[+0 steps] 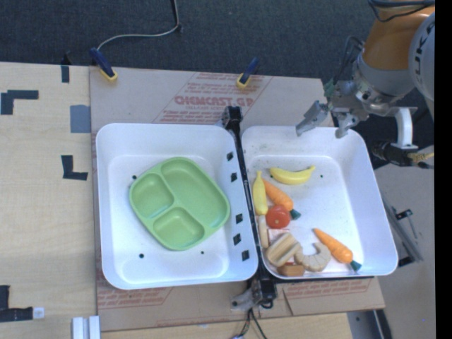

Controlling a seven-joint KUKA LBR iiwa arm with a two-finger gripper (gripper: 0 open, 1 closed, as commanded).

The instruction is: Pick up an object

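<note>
Camera view gives you the pincer [326,124] at the upper right, poised over the far rim of the right bin [367,210], its two grey fingers [309,121] spread apart with nothing between them. Above it you can see the arm's orange band [401,16] and grey wrist.

Your candidates all lie in the right bin, toward its near and left side. A banana [292,174] lies nearest the pincer, curving across the upper middle. Just below it a carrot [279,195] slants down to the right, with a yellow corn-like piece [260,193] standing along the bin's left wall beside it. A red tomato [277,218] sits touching the carrot's lower end. At the near edge you have a cluster of bread pieces [284,248] and a pale curved piece [314,259], and a second carrot [335,248] lies to their right.

In the left bin [113,210] a green divided plate [179,203] rests tilted on the floor. Both bins sit on cardboard [205,97] on the bench [35,210].
</note>
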